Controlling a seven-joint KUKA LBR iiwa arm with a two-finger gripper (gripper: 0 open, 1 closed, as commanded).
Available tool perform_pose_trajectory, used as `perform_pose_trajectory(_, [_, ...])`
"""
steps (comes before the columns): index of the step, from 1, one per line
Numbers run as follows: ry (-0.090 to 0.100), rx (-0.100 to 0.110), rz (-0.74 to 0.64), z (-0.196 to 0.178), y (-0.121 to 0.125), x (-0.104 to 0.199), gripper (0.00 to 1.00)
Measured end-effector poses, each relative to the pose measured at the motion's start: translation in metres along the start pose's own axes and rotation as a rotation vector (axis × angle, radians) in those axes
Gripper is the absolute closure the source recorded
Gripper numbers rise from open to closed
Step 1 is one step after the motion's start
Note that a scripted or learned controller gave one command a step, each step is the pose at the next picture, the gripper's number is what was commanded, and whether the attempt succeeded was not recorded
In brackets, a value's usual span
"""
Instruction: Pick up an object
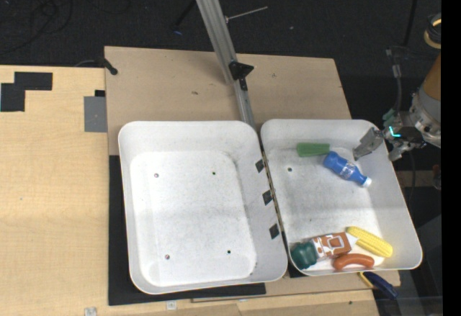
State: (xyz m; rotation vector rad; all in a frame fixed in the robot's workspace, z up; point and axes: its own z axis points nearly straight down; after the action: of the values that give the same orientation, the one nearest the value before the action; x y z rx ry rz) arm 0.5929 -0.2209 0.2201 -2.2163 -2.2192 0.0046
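Jaws look parted w/ nothing between them — gripper [379,142] hangs over the right bin's [403,206] far right rim, one grey finger angled down toward the bin floor. Nearest pick: the blue bottle [345,168], lying on its side just left of and below the fingertips, apart from them. Best bet, I'd say: shift left over the bottle's body, turn the jaws across its narrow width, drop straight down, close mid-body so it can't roll out. Green block [312,150] sits just beyond the bottle, further left, close enough to get nudged. Well nearer the camera, corner clutter: yellow corn [370,241], orange piece [353,261], dark green item [305,254], packed tight. Left bin [137,142] is well off to the left.
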Motion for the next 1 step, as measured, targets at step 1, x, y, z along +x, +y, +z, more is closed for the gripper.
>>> perform_pose_trajectory(1, [-0.001,-0.003,-0.003,-0.002,0.0009,0.0003,0.0])
